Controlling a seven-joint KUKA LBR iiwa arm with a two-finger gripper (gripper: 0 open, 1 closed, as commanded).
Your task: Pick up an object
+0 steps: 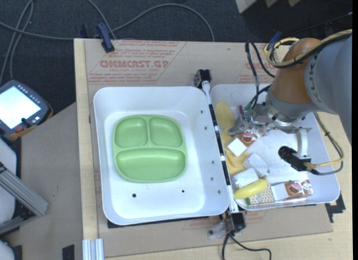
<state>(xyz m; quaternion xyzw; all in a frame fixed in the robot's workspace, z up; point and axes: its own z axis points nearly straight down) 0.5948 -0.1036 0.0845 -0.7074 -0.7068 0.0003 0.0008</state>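
Dark carpet round table; banana lengthwise left-right in right bin; end effector grip unclear.

the right bin holds a loose clutter. a yellow banana lies near the front, tilted, beside a red and white packet to its right. a pale yellow piece sits far left by the wall. a small white block lies between them, with a red-labelled item just beyond it.

Arm reaching in from right, wrist bent down, claw low.
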